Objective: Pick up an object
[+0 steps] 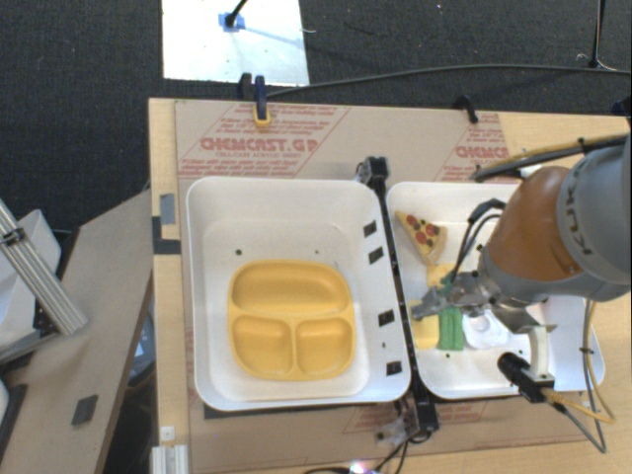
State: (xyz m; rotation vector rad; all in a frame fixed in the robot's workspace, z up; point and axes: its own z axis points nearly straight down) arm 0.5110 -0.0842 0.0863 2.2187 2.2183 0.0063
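My gripper (446, 301) hangs low over the left half of the right bin (464, 388), under the orange wrist band. Directly beneath and beside it lie a green block (451, 330) and a yellow piece (426, 334). A pizza-slice toy (423, 234) rests near the bin's back left corner, apart from the gripper. A small white object (483, 332) lies just right of the green block. The arm's bulk hides the bin floor to the right of the gripper.
The left bin (212, 265) holds a yellow divided plate (291, 317). A black divider strip (388, 284) runs between the two bins. Cables trail along the bench's back and front right. The bench edge lies close behind the bins.
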